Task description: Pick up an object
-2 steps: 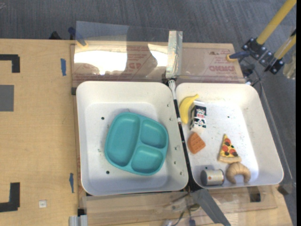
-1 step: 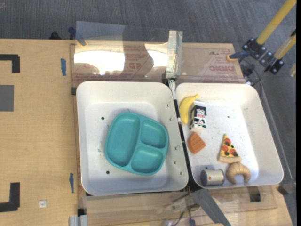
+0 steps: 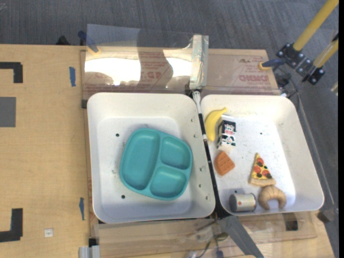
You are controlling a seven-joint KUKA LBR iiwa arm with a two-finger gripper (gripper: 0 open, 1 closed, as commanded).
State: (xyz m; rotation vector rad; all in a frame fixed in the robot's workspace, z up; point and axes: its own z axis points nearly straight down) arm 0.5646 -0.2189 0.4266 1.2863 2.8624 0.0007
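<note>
The left bin (image 3: 102, 112) holds a teal divided plate (image 3: 156, 164). The right bin (image 3: 285, 117) holds a banana (image 3: 214, 121), milk carton (image 3: 228, 133), waffle (image 3: 224, 163), pizza slice (image 3: 261, 171), croissant (image 3: 272, 196) and can (image 3: 243, 201).

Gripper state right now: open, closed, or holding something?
Gripper: cannot be told.
The yellow toy banana, toy pizza slice and brown toy croissant lie in the right white bin.

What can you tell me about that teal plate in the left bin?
The plate is teal with a smooth, matte, plastic look, a rounded square with three compartments: one long one on its left and two smaller ones on its right. It lies flat, right side up and turned slightly askew, near the middle of the left bin. It holds nothing, and it touches the bin floor alone.
</note>
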